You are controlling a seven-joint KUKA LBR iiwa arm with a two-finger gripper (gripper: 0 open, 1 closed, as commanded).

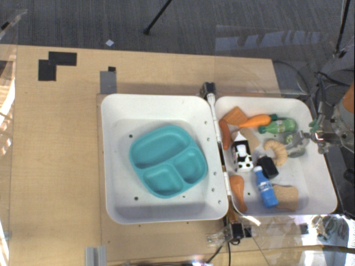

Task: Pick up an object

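Just left of end effector (302, 141): pretzel (276, 151)

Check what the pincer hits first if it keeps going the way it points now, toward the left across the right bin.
Likely the beige ring-shaped toy: the pincer sits at the right bin's right side, pointing left, with the ring nearest. The green bottle lies just above that line. Height is unclear from this slant.

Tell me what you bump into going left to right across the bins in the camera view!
Left bin → teal divided plate → black-and-white toy cow → blue bottle → green bottle → gripper at the right bin's far side.
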